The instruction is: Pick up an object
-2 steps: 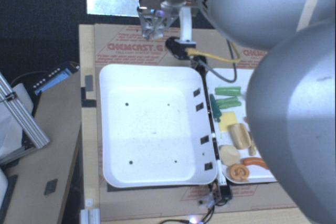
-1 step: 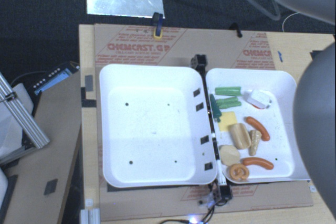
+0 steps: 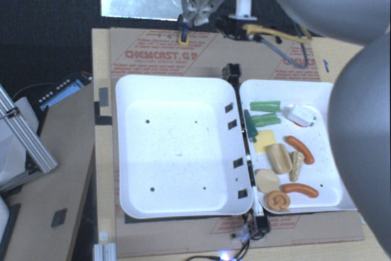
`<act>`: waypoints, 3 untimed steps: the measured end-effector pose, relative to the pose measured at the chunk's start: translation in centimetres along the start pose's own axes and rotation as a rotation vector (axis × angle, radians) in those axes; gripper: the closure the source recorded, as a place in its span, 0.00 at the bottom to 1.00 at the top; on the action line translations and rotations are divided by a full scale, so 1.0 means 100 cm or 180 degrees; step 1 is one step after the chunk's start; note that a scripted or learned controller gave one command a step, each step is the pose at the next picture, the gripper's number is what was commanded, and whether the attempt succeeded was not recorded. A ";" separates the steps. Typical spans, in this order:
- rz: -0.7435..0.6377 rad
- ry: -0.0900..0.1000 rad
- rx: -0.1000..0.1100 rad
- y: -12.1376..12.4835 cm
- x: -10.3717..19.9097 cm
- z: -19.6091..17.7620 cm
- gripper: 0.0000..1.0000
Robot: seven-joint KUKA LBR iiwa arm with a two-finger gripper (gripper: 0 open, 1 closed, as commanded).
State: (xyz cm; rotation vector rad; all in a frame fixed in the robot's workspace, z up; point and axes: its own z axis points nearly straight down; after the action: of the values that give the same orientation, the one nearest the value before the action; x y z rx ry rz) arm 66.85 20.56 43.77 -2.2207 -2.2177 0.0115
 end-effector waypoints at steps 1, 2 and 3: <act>-0.0023 0.0017 -0.0040 0.000 0.030 -0.038 1.00; -0.0021 0.0016 -0.0048 -0.001 0.028 -0.094 1.00; 0.0036 -0.0006 -0.0034 0.000 -0.119 -0.098 1.00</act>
State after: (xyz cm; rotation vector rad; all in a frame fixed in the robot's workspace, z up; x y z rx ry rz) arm 66.89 8.72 53.64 -2.2397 -2.2115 0.0018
